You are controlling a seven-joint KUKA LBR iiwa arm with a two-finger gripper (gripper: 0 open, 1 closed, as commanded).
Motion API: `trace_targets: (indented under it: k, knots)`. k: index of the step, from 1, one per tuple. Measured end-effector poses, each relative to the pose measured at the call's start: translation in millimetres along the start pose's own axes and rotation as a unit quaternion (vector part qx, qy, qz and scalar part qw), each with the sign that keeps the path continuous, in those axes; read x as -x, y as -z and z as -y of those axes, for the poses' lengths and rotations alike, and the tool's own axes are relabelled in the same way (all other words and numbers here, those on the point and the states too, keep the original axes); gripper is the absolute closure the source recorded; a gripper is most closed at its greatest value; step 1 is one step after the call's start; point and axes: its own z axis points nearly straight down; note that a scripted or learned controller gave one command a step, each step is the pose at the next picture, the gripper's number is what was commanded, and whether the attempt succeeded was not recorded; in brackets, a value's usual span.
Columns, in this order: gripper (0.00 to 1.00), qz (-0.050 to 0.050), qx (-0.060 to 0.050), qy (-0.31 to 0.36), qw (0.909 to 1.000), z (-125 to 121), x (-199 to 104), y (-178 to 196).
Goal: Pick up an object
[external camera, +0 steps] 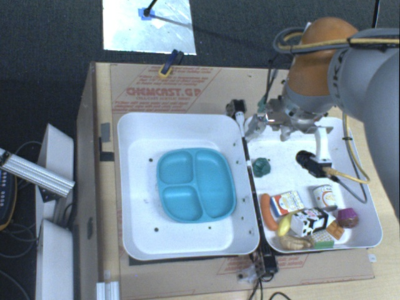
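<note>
Hand (270, 129): open, empty, over right bin (284, 179) far end. Target: small dark-green obj (260, 165), by right bin left wall. Likely light, rigid, may roll; grip across its middle, vert. approach.

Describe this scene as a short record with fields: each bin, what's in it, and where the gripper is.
left bin: one blue divided plate, lying in the middle
right bin: several small items
by the divider: small teal object, apart from the rest
front cluster: orange sausage-shaped piece, red-and-white packet, small can, purple piece, yellow piece
gripper: over the back of the right bin, near the divider
</note>
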Motion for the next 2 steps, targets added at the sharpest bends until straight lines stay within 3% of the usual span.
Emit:
trace_targets:
  k: [1, 2]
  knots:
    - [0.00, 0.001, 0.001, -0.002, 1.0000, -38.1, 66.0, -28.4]
    - [0.00, 0.000, 0.000, -0.001, 1.0000, -37.7, 64.0, -100.9]
